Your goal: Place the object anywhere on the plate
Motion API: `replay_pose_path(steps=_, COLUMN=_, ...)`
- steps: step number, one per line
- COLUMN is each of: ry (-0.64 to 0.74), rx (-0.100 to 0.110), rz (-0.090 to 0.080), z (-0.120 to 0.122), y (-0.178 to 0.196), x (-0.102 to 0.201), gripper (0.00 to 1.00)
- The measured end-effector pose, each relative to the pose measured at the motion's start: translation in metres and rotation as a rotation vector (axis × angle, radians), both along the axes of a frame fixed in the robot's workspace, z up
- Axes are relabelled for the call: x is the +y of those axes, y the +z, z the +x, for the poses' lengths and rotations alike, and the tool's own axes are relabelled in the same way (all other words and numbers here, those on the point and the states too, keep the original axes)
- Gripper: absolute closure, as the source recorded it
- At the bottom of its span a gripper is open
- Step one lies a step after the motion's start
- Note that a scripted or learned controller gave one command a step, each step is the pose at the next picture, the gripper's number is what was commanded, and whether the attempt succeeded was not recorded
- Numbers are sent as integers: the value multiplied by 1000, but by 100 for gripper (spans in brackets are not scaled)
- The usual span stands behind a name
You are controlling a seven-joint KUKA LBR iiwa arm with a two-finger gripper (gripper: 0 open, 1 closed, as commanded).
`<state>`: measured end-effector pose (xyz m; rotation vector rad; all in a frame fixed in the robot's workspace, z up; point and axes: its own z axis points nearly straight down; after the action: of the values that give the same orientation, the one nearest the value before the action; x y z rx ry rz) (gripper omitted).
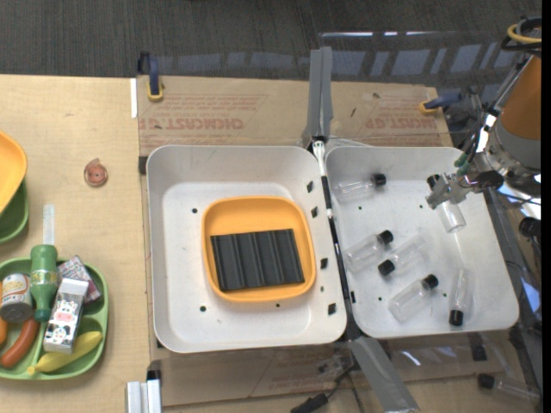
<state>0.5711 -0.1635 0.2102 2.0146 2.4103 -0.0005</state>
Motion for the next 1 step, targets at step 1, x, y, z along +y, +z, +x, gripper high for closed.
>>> replay_pose_path(steps=1, ry=157, rx=-1, rz=-2, z=68, y=2, x=-49, gripper=100)
